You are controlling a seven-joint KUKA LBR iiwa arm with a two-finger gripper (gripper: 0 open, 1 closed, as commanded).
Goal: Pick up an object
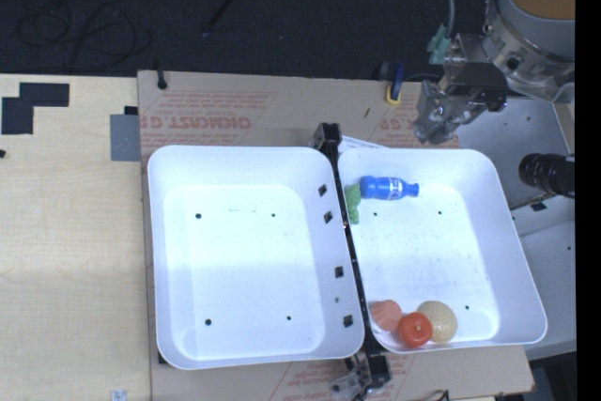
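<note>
Looking down, I see the gripper (438, 129) hanging above the far rim of the right bin (512, 230); I cannot tell its state. Inside that bin, a blue bottle (387, 189) lies on its side near the far rim, its label unreadable, a green object (352, 203) beside it. Against the near rim sit a red ball (414, 330), a tan ball (439, 318) and a pink piece (384, 313). Beyond the left bin (160, 249), mirrored print on the cardboard (282, 108) seems to read "CHEMCAT".
</note>
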